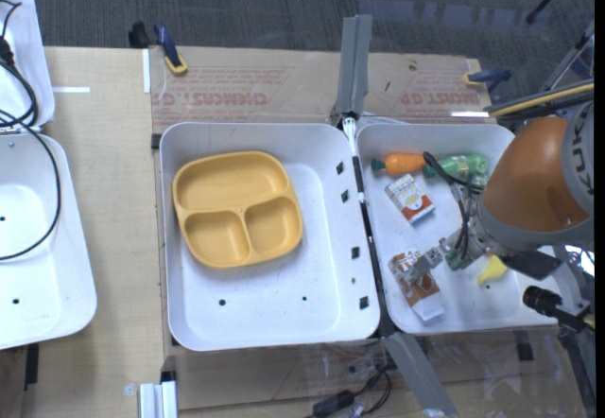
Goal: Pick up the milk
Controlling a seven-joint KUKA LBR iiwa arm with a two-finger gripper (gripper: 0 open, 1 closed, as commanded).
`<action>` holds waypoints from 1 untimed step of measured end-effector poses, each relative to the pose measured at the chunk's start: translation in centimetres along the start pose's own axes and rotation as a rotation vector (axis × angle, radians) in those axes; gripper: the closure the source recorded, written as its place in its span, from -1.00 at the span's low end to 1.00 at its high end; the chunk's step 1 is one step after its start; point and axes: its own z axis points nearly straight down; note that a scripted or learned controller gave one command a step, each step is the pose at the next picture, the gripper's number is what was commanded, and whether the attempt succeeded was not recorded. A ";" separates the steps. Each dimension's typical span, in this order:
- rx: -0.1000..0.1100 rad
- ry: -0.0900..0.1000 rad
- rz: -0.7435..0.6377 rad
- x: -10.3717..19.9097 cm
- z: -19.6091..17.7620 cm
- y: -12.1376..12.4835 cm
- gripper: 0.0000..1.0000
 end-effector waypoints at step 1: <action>-0.003 -0.003 -0.141 -0.2 0.0 0.4 -1.00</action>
